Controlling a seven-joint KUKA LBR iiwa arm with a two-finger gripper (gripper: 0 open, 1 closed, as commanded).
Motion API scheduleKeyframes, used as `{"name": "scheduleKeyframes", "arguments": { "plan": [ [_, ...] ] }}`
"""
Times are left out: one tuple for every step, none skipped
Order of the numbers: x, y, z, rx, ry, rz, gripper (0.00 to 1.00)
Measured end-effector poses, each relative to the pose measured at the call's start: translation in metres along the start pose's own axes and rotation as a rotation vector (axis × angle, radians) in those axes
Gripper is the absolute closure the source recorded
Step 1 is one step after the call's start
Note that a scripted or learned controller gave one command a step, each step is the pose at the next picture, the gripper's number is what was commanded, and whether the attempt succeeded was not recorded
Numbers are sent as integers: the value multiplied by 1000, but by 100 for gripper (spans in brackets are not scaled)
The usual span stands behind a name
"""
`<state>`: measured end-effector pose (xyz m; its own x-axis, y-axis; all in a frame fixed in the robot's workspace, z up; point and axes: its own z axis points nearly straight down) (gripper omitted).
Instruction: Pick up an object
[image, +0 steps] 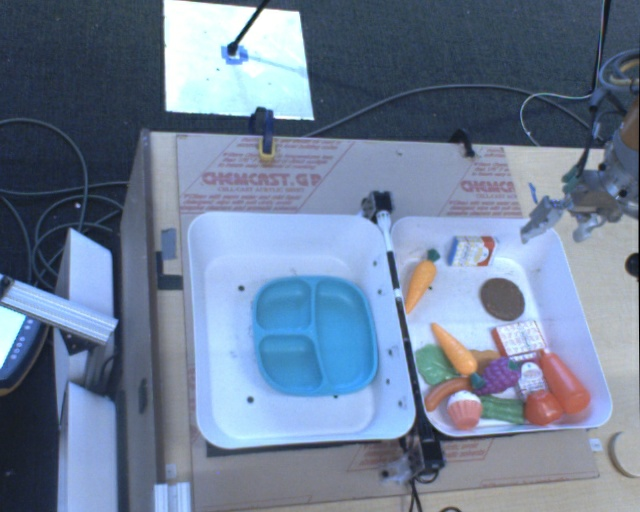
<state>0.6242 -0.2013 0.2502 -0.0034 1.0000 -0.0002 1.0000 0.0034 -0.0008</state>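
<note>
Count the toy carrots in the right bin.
2. One carrot lies near the bin's left wall; the other carrot lies mid-bin, beside the pile. More may hide underneath.

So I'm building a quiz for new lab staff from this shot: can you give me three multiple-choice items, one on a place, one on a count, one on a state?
1. Where does the blue divided tray lie?
A. left bin
B. right bin
C. on the floor

2. How many carrots lie in the right bin?
A. none
B. two
C. five

3. Where is the gripper?
A. down among the toys
B. above the right bin's far right corner, its fingers spread with nothing between
C. over the tray

Answers: 1 A, the tray fills the left bin. 2 B, one carrot by the divider, another carrot below it. 3 B, it stands apart from the toys.
</note>
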Motion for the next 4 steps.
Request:
{"name": "scheduleKeyframes", "arguments": {
  "plan": [
    [20, -38, 75, 2, 1, 2, 0],
    [27, -42, 164, -6, -2, 2, 0],
    [25, -40, 154, -9, -5, 2, 100],
    [10, -70, 37, -2, -1, 2, 100]
  ]
}}
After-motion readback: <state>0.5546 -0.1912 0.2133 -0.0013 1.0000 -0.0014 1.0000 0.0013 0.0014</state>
